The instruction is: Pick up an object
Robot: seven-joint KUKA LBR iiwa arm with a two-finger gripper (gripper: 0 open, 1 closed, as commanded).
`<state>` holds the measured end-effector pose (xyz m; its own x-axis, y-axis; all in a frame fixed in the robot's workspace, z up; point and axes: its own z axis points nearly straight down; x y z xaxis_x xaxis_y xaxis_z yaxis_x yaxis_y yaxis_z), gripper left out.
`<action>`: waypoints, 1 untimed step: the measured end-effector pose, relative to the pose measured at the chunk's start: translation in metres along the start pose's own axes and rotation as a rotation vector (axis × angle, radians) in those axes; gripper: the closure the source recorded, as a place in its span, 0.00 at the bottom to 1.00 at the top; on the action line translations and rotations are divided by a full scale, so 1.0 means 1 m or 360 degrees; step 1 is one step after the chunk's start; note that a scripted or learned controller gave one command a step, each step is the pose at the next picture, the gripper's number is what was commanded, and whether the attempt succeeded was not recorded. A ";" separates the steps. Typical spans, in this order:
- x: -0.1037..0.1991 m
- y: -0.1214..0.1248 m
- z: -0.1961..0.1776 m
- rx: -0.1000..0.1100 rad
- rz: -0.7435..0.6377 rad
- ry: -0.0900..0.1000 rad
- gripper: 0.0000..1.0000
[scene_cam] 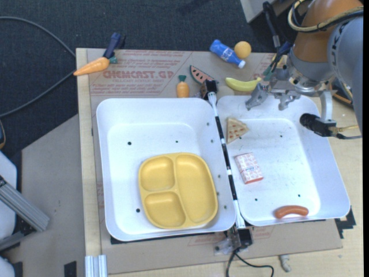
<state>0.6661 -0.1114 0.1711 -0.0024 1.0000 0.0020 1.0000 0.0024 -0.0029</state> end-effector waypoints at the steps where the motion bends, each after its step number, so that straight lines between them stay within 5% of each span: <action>1: 0.010 0.000 0.085 -0.0003 0.0003 -0.0002 0.00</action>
<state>0.6659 -0.1009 0.0858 -0.0006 1.0000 0.0005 1.0000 0.0006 -0.0013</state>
